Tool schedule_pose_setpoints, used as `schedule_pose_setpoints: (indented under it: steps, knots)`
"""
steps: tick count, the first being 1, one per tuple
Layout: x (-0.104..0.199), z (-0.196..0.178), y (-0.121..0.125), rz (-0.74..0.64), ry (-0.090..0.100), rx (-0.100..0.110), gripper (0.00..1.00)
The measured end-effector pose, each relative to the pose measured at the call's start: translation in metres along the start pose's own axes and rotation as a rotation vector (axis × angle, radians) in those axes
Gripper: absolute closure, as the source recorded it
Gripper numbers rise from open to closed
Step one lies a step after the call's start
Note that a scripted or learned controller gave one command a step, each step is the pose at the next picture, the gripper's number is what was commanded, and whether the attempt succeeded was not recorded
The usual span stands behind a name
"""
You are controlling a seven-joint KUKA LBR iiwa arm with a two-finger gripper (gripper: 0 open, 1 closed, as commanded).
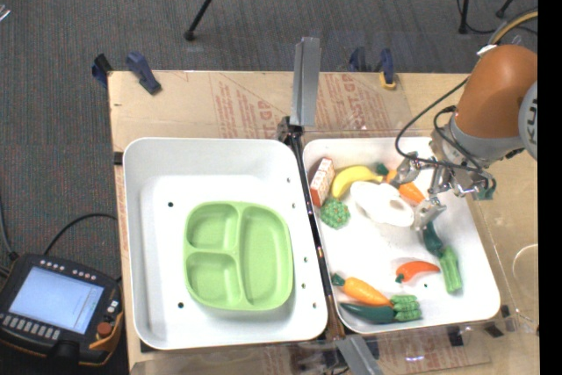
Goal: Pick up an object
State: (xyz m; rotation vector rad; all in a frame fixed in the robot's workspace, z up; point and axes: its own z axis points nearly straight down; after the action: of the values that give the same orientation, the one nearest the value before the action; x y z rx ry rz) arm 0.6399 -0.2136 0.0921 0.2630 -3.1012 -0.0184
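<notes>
- On the table (219, 97), two shallow white bins sit side by side: the left bin (154, 167) and the right bin (479, 277).
- The left bin holds a light-green divided plate (238, 256) with three compartments, lying flat near the bin's centre.
- The arm (496, 101) enters from the right, its orange band above the right bin's far right corner.
- The gripper (432, 189) hangs over the upper right part of the right bin, fingers spread apart and released, with no object visibly between them.
- A white cup-like object (384, 202) lies on its side just left of the gripper.
- A yellow banana (351, 179) lies at the far side of the right bin, beside a small orange-and-white box (321, 180).
- A green broccoli piece (335, 213) rests just below the box.
- A carrot (369, 290) with green top lies near the front wall, touching a dark green vegetable (373, 313).
- An orange-red pepper (416, 270) and a green bean-like piece (450, 270) lie toward the right wall.
- A small orange object (410, 192) sits just beside the gripper fingers; contact cannot be determined.
</notes>
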Motion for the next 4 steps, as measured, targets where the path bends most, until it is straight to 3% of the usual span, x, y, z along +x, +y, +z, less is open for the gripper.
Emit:
schedule_pose_setpoints:
  steps: [1, 4]
  knots:
    - [0.0013, 0.001, 0.0024, -0.05, -0.007, 0.009, 0.0]
    - [-0.0056, 0.0015, 0.0056, -0.147, -0.013, 0.011, 0.0]
